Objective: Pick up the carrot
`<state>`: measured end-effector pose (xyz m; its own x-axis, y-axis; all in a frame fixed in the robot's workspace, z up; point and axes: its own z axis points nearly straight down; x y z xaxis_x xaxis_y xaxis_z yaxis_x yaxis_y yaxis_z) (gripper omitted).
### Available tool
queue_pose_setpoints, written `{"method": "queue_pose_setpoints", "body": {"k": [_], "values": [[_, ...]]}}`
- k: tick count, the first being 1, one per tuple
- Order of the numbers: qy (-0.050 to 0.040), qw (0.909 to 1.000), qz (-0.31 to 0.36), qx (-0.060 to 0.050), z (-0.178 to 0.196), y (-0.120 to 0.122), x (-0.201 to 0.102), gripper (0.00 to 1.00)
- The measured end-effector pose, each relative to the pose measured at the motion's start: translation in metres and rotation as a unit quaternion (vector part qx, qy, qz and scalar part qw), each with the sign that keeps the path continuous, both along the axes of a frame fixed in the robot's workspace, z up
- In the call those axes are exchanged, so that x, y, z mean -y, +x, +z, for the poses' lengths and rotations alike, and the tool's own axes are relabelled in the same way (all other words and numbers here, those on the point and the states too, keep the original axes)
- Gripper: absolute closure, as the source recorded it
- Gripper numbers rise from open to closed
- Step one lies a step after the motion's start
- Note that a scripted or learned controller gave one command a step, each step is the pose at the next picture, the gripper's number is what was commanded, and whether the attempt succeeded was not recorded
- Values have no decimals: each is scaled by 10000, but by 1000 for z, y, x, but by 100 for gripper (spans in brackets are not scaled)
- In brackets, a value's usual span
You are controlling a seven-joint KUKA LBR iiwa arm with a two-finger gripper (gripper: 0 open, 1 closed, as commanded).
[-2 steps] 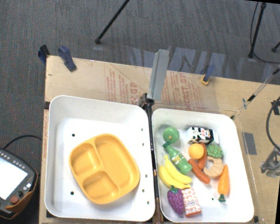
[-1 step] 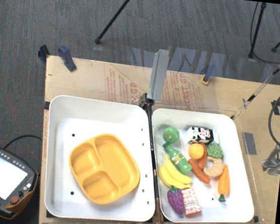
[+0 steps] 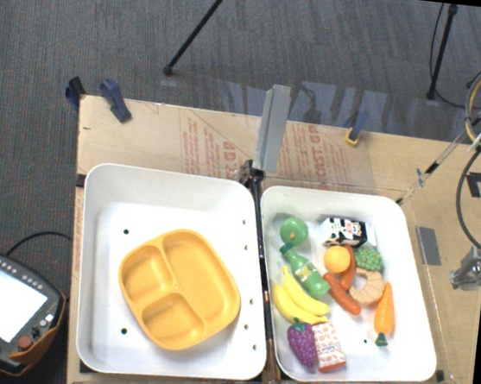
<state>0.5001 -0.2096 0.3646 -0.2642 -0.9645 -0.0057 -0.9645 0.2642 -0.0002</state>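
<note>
The carrot is orange with a small green top pointing toward the front. It lies lengthwise near the right wall of the right bin. Its upper end is close to a tan shrimp-like toy. Bare white bin floor surrounds its right side and its lower end.
The right bin also holds a green apple, a black-and-white carton, an orange, a green bottle, bananas, purple grapes and a red carton. A yellow divided plate lies in the left bin.
</note>
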Motion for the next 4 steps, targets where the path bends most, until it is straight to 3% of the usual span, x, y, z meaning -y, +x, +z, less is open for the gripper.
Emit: {"method": "queue_pose_setpoints", "body": {"k": [1, 2, 4], "values": [[-13, 9928, 1195, 33, 106, 2, 3, 100], [25, 9610, 2766, -19, -15, -23, 1, 100], [74, 9623, 2718, 1, 2, -19, -1, 100]]}}
